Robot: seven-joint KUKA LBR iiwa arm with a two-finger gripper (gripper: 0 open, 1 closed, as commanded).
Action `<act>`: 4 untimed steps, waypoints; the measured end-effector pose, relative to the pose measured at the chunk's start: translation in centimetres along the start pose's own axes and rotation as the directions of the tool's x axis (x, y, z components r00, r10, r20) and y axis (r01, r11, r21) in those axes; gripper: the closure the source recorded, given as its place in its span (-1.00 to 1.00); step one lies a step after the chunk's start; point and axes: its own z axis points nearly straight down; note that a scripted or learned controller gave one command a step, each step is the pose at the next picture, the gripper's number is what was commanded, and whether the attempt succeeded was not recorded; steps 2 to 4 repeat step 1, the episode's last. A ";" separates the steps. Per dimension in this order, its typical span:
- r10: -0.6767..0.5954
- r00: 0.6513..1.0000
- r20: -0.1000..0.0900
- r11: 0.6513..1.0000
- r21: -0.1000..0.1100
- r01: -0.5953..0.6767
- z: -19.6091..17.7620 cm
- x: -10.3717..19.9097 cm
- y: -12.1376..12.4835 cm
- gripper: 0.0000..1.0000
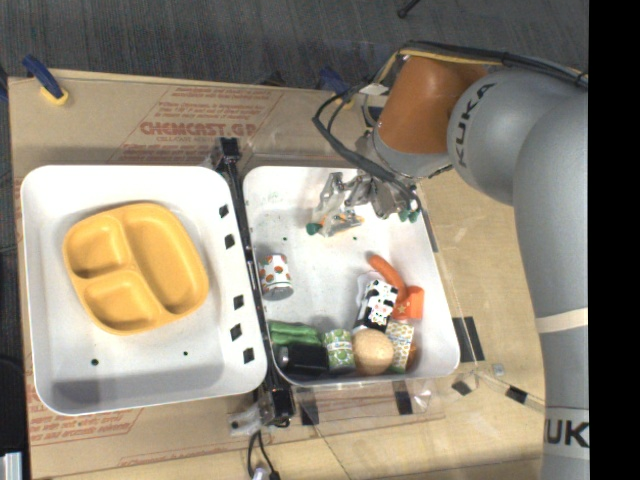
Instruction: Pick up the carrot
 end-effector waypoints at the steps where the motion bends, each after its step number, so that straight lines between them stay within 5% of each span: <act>1: -0.350 0.937 0.001 0.937 0.005 0.350 -10.3 0.8 -4.9 1.00; 4: -0.350 0.937 0.001 0.937 0.005 0.350 -10.3 0.8 -4.9 1.00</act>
